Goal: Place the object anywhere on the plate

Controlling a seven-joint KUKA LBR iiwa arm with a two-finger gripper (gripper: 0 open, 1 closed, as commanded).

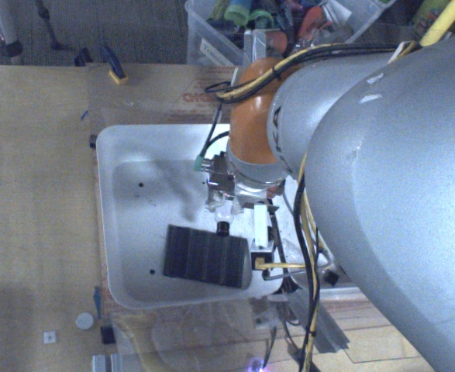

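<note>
Grey arm (382,177) over bin (134,153), tool (225,219) down

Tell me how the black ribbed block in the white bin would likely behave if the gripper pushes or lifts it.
The black ribbed block lies flat on a broad face in the white bin, so a push would probably slide it, not roll it. Its straight edges suggest it is stiff. The ribs may give fingers some grip, though its weight cannot be judged.
</note>
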